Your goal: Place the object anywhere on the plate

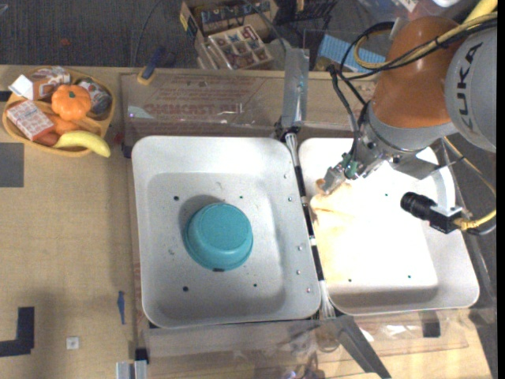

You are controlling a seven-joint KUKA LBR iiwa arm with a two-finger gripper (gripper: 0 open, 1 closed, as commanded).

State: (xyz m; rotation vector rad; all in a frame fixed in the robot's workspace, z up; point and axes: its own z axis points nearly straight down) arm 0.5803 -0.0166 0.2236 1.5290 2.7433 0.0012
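Gripper (pixel 338 174) on the grey KUKA arm sits low over the left side of the right-hand shallow white bin (pixel 410 290); glare and the wrist's bulk mean I cannot tell how far open it is or whether it has anything in it

Nearest the camera, the left-hand shallow white bin (pixel 158 290) holds a round teal plastic dish (pixel 219 235), which I take for the plate. It lies near the bin's middle. Further back, a pale cream-yellow object (pixel 335 205), its outline washed out, lies against the right bin's left wall, just below the gripper.

This looks like the pick-up stage, with the object not yet on the plate. The next move calls for a firm grasp, a lift over the shared bin walls, then a release above the dish.

Count: two bins, one dish, one pale object, one arm. Beyond, at the bench's far left, is one shallow basket of toy food (pixel 59 117)
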